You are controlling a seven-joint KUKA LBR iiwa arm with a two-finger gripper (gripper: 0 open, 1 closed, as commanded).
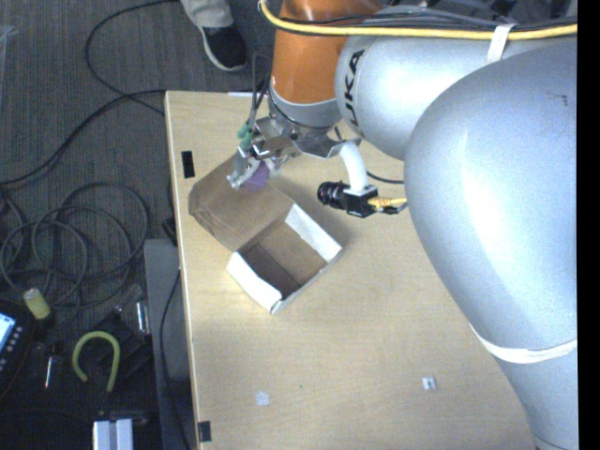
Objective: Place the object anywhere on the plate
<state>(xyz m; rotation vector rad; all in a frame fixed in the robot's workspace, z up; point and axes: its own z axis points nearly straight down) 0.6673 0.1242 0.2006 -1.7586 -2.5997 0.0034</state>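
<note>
Wood-coloured bench top [375, 364] fills my feed, and left of it, on the dark floor, I see looped black cables [66, 242], a yellow-green hook-shaped piece [97, 356] and a small yellowish cylinder [36, 302]. At the top, a pair of legs in grey trousers with dark shoes [223, 43] stands by the bench.

The one container I can make out is a cardboard box [267, 247] with white inner flaps, lying open near the middle of the bench; I see only bare cardboard inside it. A brown flap spreads flat toward its upper left.

Above that flap hangs the gripper [251, 172], with greenish parts near its fingers. A small purple object [257, 178] sits right at the fingertips, over the flap's upper edge; I cannot tell whether the jaws are clamped on it or merely beside it.

The only writing I read is "KU" in black on the silver arm [450, 139], just below its orange band [314, 36]. A yellow cable [422, 32] runs along the arm.
</note>
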